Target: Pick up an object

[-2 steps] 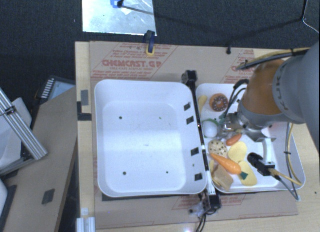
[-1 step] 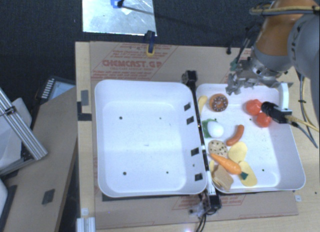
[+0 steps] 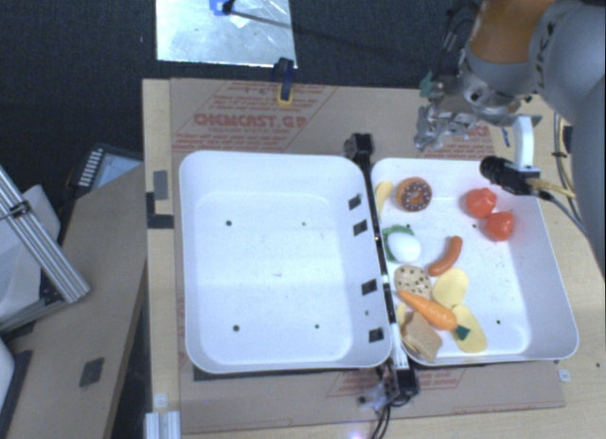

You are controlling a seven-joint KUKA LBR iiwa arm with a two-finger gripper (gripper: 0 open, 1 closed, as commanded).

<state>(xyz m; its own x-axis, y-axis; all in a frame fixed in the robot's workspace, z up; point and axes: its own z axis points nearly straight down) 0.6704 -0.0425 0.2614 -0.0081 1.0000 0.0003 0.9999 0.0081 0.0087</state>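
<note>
The right bin (image 3: 540,267) holds several toy foods: a chocolate donut (image 3: 414,194), two red tomatoes (image 3: 480,202) (image 3: 499,226), a sausage (image 3: 445,255), a white and green vegetable (image 3: 403,244), a carrot (image 3: 430,311), a yellow chip (image 3: 451,287), a cookie (image 3: 411,278) and a bread piece (image 3: 421,338). My gripper (image 3: 436,131) hangs above the bin's far edge, behind the donut, with nothing seen between its fingers.
The left bin (image 3: 275,257) lies beside the right one, with black clips (image 3: 362,202) along the shared wall. A black cylinder (image 3: 507,174) sticks out from the arm over the right bin's far side. A shiny metal sheet (image 3: 225,9) lies at the back.
</note>
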